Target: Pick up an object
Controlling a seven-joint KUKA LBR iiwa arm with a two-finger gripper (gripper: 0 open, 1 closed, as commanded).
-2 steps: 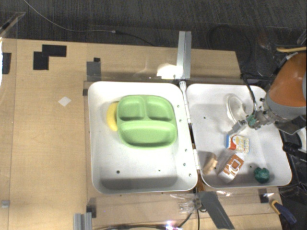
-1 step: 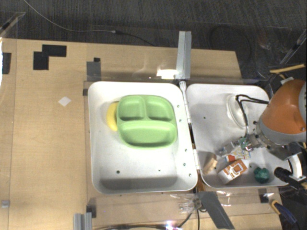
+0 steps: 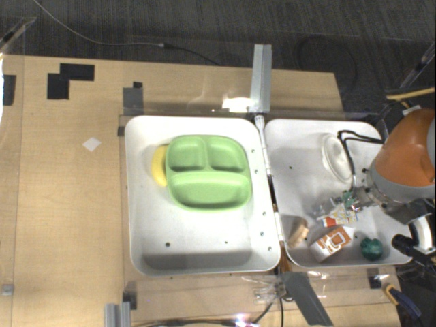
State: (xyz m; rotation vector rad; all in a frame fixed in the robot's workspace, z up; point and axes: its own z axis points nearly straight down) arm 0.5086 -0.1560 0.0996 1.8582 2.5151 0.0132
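Note:
The right bin (image 3: 300, 148) holds several small objects. A clear glass cup (image 3: 335, 157) lies near its back. A tan cork-like piece (image 3: 298, 234), an orange and white packet (image 3: 334, 240) and a dark green ball (image 3: 372, 248) sit along its front. My gripper (image 3: 352, 203) reaches in from the right, below the orange band (image 3: 409, 157), and hangs low over a small red, white and green item (image 3: 338, 216) just behind the packet. The arm hides the bin's right side.
In the left bin (image 3: 197, 244), a green divided plate (image 3: 207, 172) lies over a yellow object (image 3: 159, 166) that pokes out at its left edge. A metal post (image 3: 261, 80) stands behind the wall between the bins. A black cable (image 3: 354, 138) loops above the cup.

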